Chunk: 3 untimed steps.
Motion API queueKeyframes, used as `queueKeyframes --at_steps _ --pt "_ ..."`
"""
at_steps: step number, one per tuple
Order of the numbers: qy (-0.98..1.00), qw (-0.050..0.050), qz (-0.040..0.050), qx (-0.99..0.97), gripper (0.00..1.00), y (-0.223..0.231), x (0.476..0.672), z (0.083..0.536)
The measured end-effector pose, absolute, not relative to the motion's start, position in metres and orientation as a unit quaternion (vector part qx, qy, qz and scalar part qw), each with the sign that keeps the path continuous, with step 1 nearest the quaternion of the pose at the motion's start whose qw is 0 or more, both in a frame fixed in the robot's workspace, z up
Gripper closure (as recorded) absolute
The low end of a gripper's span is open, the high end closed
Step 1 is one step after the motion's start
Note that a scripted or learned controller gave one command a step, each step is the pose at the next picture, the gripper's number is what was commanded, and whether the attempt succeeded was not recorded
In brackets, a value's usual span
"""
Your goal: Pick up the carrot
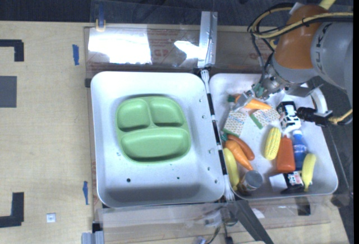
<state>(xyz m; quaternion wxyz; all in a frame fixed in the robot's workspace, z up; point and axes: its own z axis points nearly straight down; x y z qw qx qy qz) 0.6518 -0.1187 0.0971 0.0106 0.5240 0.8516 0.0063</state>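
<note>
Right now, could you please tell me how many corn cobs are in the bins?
2, both in the right bin: one corn cob mid-bin, another near the front right corner. More may be hidden in the clutter.

arm (pixel 331 52): cut off right | pincer (pixel 263 87): fingers hidden under wrist

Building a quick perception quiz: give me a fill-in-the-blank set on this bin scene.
1. The green divided plate lies in the ____ bin of the camera view.
2. The carrot lies in the ____ bin, near its left wall.
3. The plate has ____ compartments.
4. The corn cob lies to the ____ of the carrot in the view.

Missing words: left; right; three; right
</note>
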Motion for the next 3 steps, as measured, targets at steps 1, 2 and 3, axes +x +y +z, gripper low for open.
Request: queueKeyframes --at_steps 1,2,3 --pt "0.851 0.008 0.0050 0.524 1.00 -0.119 0.650 0.105" --pt "0.784 0.001 0.0006 0.621 1.00 -0.050 0.618 0.185" --pt "0.784 0.003 0.0015 0.620 1.00 -0.049 0.619 0.195"
